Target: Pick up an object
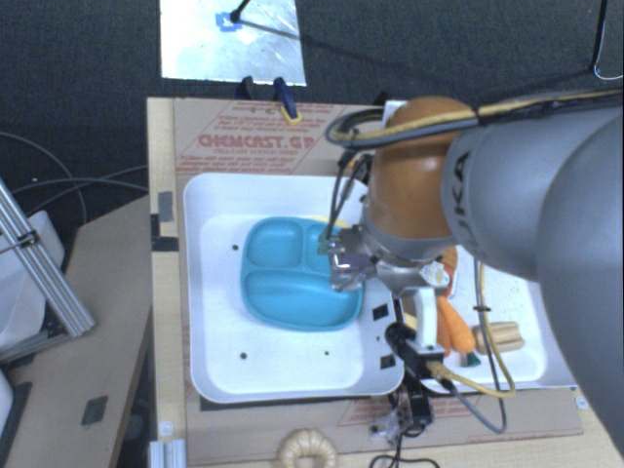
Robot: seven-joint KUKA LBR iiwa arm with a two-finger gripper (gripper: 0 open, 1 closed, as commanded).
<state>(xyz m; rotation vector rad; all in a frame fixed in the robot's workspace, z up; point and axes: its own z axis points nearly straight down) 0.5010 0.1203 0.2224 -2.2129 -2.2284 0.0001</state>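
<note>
The grey arm (526,193) is seen entering from the right of the frame, with its orange band (414,178) at centre, above the seam between the two bins. The gripper (341,261) is seen at frame centre, low over the right edge of the blue divided plate (292,286); whether contact is made cannot be told. The gripper's opening cannot be told either, since it is masked by the wrist and cables. No object is seen held.

The blue divided plate is laid flat in the middle of the left bin (210,359), centre-left in the frame. In the right bin (531,364), lower right, an orange carrot-shaped item (453,328) is seen just beside a wooden block (502,336), both partly covered by the arm. A yellow cable (487,383) is looped across that bin's lower edge.

Both bins are set on a printed cardboard sheet (253,139). A blue clamp (286,100) is noted at its top edge, and a shiny sheet (229,27) at upper left. A beige ring (307,448) is seen at the bottom edge.
</note>
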